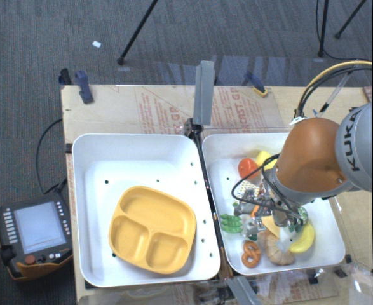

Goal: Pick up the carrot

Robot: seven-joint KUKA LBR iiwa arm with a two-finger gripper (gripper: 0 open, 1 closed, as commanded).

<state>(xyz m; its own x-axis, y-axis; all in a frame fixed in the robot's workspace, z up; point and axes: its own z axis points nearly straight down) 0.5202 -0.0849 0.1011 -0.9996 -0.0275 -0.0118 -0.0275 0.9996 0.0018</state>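
Note:
My gripper hangs low over the middle of the right bin, under the orange wrist band. An orange-red rounded piece lies just behind the gripper near the bin's back. It may be the carrot, but its shape is partly covered by the wrist. The gripper's metal parts sit among the toy foods, next to a green leafy piece.
Around the gripper lie a yellow piece, a banana, a pretzel, a bread roll and a pale wedge. The left bin holds a yellow divided plate. A grey post stands between the bins.

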